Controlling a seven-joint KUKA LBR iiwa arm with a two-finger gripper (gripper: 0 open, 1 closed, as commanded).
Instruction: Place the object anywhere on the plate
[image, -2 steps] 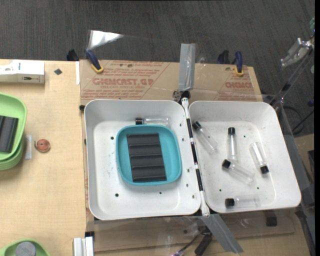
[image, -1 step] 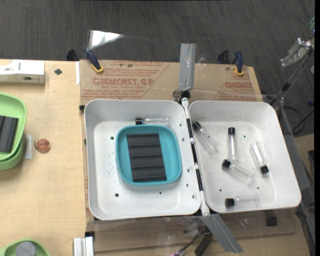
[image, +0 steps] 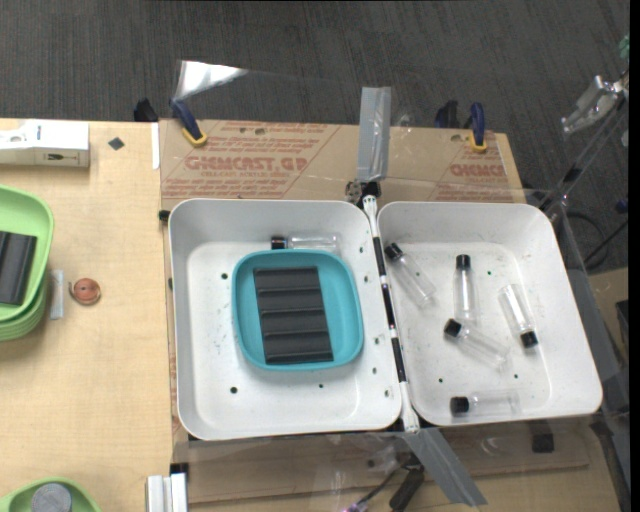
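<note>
Dark carpet fills the far background, and on the near side of it a pale wooden worktop (image: 90, 400) runs along the left, with a sheet of brown cardboard (image: 300, 160) clamped behind two shallow white bins. Left bin (image: 195, 400) and right bin (image: 560, 380) sit side by side, touching along a shared edge at the middle. Inside the left bin rests a teal plate (image: 245, 330), square with rounded corners, and on it lies a black ribbed block (image: 292, 312) covering most of its centre. Just beyond the plate's far edge, near the far wall of the left bin, lies one clear vial with a black cap (image: 300, 242), on its side and off the plate. Five more clear black-capped vials are scattered in the right bin: one near its far left corner (image: 410, 275), one upright-looking in line near the middle (image: 464, 285), one tilted at the right (image: 518, 312), one lying across near the centre (image: 478, 342), and one close to the near wall (image: 485, 405). A green tray (image: 25, 215) pokes in at the far left edge of the worktop. As for the pincer, I cannot tell its state.
</note>
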